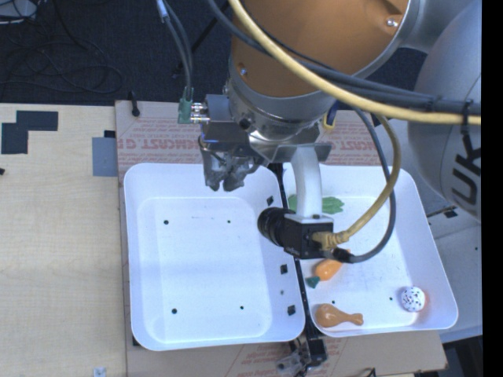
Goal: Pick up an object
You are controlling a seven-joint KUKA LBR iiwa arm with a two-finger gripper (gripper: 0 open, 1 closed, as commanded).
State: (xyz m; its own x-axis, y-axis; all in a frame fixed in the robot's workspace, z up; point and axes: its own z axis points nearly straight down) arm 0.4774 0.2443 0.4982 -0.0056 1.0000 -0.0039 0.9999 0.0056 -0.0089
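From my remote feed the gripper (226, 181) hangs over the back edge of the left bin (149, 289). Its fingers (234, 177) look bunched close together with nothing between them. All the pickable stuff sits off to their right in the right bin (434, 246): a green piece (333, 205) nearest, an orange carrot-like toy (327, 269) further toward the front, a tan pear-shaped one (338, 315) at the front rim, and a white dotted ball (412, 298) farthest away.

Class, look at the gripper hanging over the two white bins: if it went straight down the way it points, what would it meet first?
Probably the bare floor of the left bin near its back rim; the gripper hangs there, though depth is unclear.
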